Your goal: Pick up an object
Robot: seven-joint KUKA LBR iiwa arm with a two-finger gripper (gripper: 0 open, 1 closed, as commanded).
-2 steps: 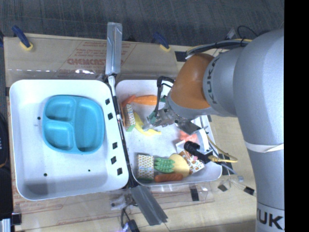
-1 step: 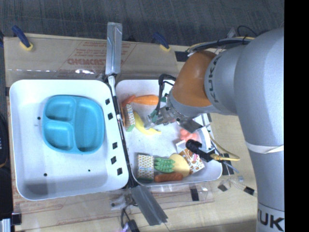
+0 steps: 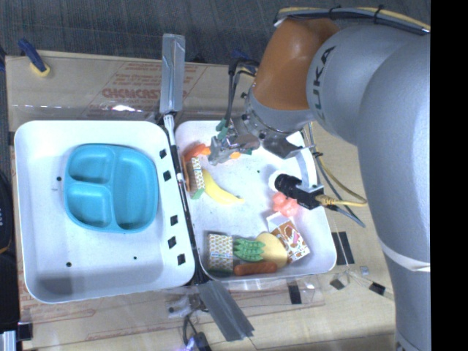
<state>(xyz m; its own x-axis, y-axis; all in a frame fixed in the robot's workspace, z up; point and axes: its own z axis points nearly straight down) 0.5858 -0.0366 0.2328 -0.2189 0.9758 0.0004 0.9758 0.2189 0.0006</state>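
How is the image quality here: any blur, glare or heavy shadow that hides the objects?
Camera view: evenly lit, soft focus overall; a grey shadow sits in the left bin's near corner; mild sheen on the blue tray; the gripper is small and murky, its fingers unreadable; the banana stays legible.

Crowded right bin, open left bin

The right bin (image 3: 322, 258) is cluttered: a banana (image 3: 217, 189) and a small box (image 3: 195, 174) by the divider, cartons (image 3: 219, 251) and toy food (image 3: 257, 251) along the near wall, the arm (image 3: 344, 57) over the far end. Its middle floor lies bare. In the left bin (image 3: 29, 218), bare floor rings a blue tray (image 3: 111, 186).
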